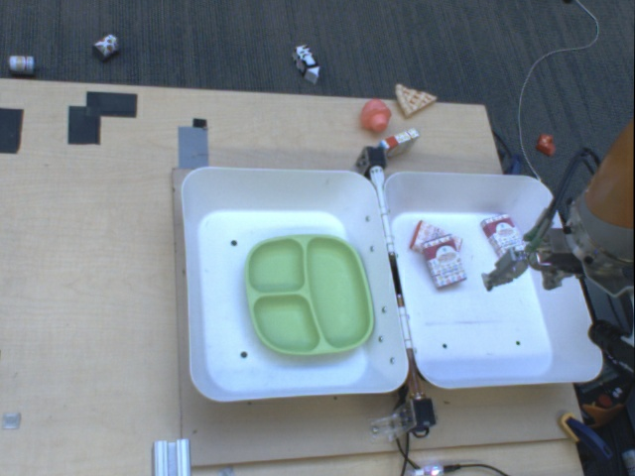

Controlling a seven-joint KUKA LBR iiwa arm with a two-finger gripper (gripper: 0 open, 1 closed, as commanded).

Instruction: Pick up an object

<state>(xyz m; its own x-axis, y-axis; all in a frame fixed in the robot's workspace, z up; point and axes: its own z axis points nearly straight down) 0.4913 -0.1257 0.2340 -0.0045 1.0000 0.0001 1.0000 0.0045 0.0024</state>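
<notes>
While we count, two white bins sit side by side on the worktop [89,266]: the left bin [213,296] holds one green divided plate [310,295], the right bin [556,345] holds three small red-and-white cartons. Two cartons [438,251] lie touching near the bin's middle-left, the third carton [501,234] lies apart toward the upper right. We see the claw [508,269] low over the right bin, just below the third carton, nothing between its fingers; we cannot tell if it is spread or clenched. Beyond the bins we count one red ball [375,115], one pizza-slice toy [415,98], and one marker [399,142].
</notes>
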